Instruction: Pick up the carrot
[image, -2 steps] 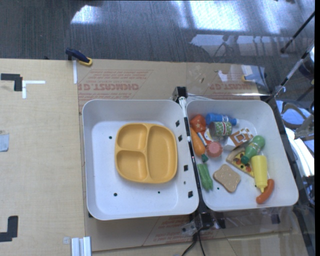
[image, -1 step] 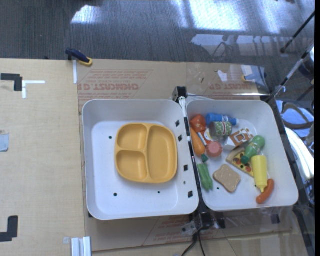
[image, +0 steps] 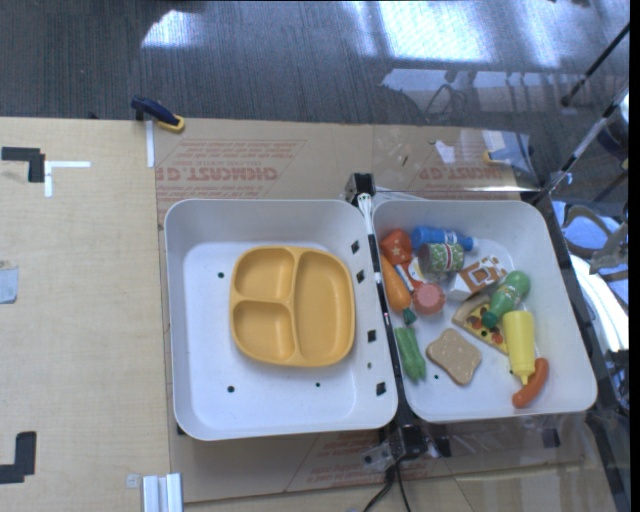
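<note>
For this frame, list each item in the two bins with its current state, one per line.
carrot: lying against the right bin's left wall, not grasped
yellow divided plate: flat in the left bin, compartments bare
green pea pod: lying near the carrot's lower end
bread slice: flat on the bin floor
mustard bottle: lying on its side
sausage: lying in the right bin's lower right corner
blue bottle: lying on its side

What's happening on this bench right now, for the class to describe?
Nothing is being handled at this moment. The carrot lies in the right bin, against its left wall, in a crowd of toy foods: a slice of bread, a yellow mustard bottle, a sausage and a green pea pod. The left bin holds a yellow divided plate. The pick has not begun.
</note>
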